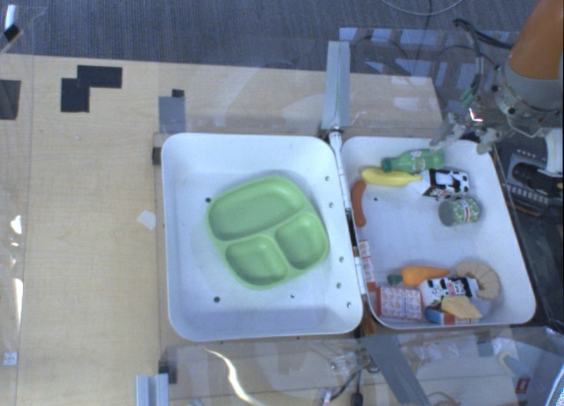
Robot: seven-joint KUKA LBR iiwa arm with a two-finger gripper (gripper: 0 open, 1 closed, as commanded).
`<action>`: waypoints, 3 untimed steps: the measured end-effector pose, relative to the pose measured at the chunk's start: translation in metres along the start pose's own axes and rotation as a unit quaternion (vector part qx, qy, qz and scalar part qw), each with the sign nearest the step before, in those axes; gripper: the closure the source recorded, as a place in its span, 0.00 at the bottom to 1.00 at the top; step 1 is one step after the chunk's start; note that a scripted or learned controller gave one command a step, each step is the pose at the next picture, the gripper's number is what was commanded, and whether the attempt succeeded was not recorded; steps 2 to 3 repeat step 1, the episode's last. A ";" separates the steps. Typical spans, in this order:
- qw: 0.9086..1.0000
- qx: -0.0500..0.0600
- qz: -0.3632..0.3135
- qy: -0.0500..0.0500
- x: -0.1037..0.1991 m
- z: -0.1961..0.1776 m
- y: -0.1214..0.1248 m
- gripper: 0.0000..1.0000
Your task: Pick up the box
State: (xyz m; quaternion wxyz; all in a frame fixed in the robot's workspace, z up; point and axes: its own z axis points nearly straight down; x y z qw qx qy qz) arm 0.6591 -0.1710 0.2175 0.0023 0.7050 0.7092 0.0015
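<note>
Box (401, 304) sits approx 7 o'clock from my gripper (464, 127), long axis 3–9; finger state can't tell.

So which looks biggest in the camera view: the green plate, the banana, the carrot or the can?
Largest to smallest, as they look:
1. Green divided plate, by far.
2. Banana.
3. Carrot, a little shorter than the banana.
4. Can, though stubbier, so close to the carrot.

Plastic, printed card and pale wood under clear sheeting

Both white bins (176, 246) look like smooth, slightly glossy plastic; the green divided plate (267, 231) is matt plastic. The box (400, 304) shows printed card. The bench (79, 219) is pale wood grain, and the small can (459, 211) looks metallic.
</note>
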 end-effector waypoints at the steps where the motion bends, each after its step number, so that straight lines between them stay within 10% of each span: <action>1: 0.998 -0.010 0.058 -0.001 0.043 0.097 0.015 0.00; 3: 0.998 -0.010 0.058 -0.001 0.043 0.097 0.015 0.00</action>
